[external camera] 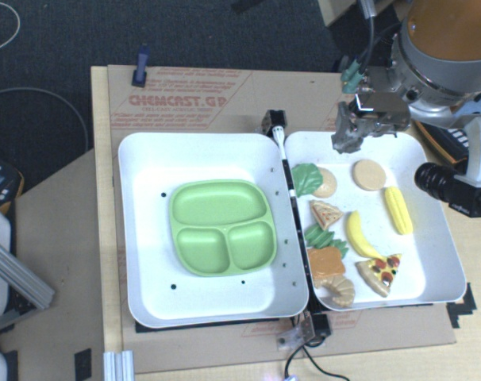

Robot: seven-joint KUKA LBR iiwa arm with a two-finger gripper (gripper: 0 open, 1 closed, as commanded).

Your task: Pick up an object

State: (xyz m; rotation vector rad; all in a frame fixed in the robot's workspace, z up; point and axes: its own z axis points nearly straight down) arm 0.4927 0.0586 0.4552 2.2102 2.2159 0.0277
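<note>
My gripper [348,140] hangs over the far edge of the right bin [439,244], above and apart from the toy food. Nothing shows between its fingers. Below it lie a round tan cookie [370,175], a green leaf [306,178] overlapping a second tan disc [326,183], a corn cob [398,209], a banana [360,235], a sandwich wedge [325,213], a pizza slice [382,272], an orange-brown bread piece [326,263] and a pale pastry [340,291].
The left bin [145,173] holds a green divided plate [222,227]. A black clamp [274,121] sits where the two bins meet at the far side. A black camera-like device [451,187] juts over the right bin's right edge.
</note>
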